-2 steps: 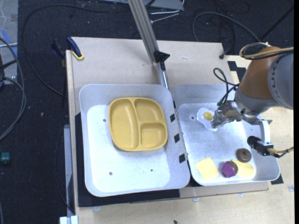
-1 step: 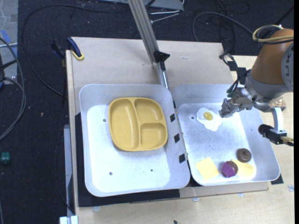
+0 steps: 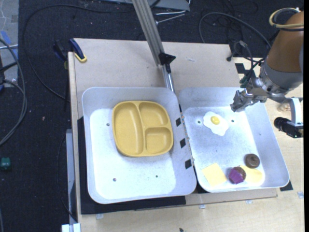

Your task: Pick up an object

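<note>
Two shallow white bins sit side by side on the pale worktop (image 3: 125, 62). The left bin (image 3: 96, 178) holds one item: a yellow divided plate (image 3: 143, 128) with three compartments, lying flat in the middle toward the far side. The right bin (image 3: 270, 144) holds five small objects. One toy fried egg (image 3: 215, 123), white with a yellow yolk, lies in the far half of the bin, a little left of centre. Along the near edge lie four more: a pale yellow square slice (image 3: 214, 174) at the left, a purple round piece (image 3: 236, 174) just beside it on the right, a second pale yellow piece (image 3: 255, 177) touching or partly under the purple one, and a small brown round piece (image 3: 251, 160) just beyond that, toward the far side. The grey arm with its orange band (image 3: 285, 47) reaches in from the right, and its tool (image 3: 240, 102) hangs over the far right part of the right bin, to the right of the egg and apart from it. Nothing is visible between its fingers, and from this angle it cannot be told whether they are spread or closed. A slanted metal pole (image 3: 149, 25) runs from the far side down to the gap between the two bins. One blue and yellow clamp (image 3: 76, 50) sits at the far left corner of the worktop.
</note>
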### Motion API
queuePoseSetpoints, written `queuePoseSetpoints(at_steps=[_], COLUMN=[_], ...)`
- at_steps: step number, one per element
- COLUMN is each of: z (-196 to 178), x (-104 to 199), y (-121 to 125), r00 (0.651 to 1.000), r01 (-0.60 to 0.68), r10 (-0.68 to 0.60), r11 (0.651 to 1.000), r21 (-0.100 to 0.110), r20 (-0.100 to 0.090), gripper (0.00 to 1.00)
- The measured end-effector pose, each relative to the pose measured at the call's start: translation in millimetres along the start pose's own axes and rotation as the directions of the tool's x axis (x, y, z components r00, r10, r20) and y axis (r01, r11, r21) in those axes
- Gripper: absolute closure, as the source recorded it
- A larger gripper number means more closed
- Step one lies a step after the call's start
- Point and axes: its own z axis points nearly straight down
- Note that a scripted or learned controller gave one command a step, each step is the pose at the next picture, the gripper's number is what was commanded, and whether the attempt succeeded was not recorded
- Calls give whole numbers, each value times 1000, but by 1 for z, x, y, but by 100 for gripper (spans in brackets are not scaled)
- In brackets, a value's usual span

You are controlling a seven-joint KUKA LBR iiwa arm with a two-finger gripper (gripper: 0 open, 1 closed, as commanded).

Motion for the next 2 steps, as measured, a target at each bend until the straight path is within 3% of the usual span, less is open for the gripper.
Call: queuePoseSetpoints(at_steps=[1,2], z=[-50,-30], x=[0,53], y=[1,-3], r00=[1000,1000], r01=[-1,3], r10=[1,-3], r11=[1000,1000], r21=[7,10], r20=[-1,-4], gripper=[100,100])
